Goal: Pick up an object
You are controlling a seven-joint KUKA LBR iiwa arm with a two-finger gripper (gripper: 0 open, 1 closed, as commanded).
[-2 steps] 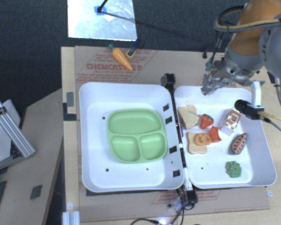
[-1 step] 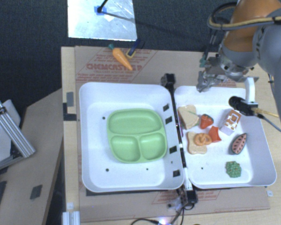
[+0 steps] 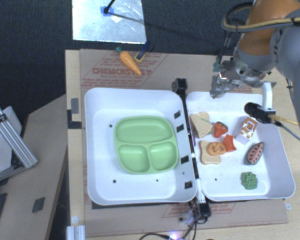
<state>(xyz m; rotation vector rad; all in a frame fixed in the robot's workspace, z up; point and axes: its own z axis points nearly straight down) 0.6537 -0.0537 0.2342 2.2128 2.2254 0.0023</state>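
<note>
While the gripper (image 3: 221,86) hangs above the far edge of the right bin (image 3: 285,176), every toy food lies loose and waits to be taken

Because the pieces look like small plastic or foam play food, I judge them light, fairly stiff and not fragile, though smooth ones may slip: nearest is the green broccoli (image 3: 249,180), bumpy and easy to pinch across its sides; then the oval brown-red piece (image 3: 254,153), best taken across its narrow width; the flat bread with an orange topping (image 3: 212,152) and the red wedge (image 3: 229,143), low and harder to get under; further the white and orange box (image 3: 246,129), the tomato (image 3: 220,129) and the bread slice (image 3: 201,124); the left bin (image 3: 97,134) holds a green divided tray (image 3: 145,144); whether the gripper is open I cannot tell, and nothing is seen in it
</note>
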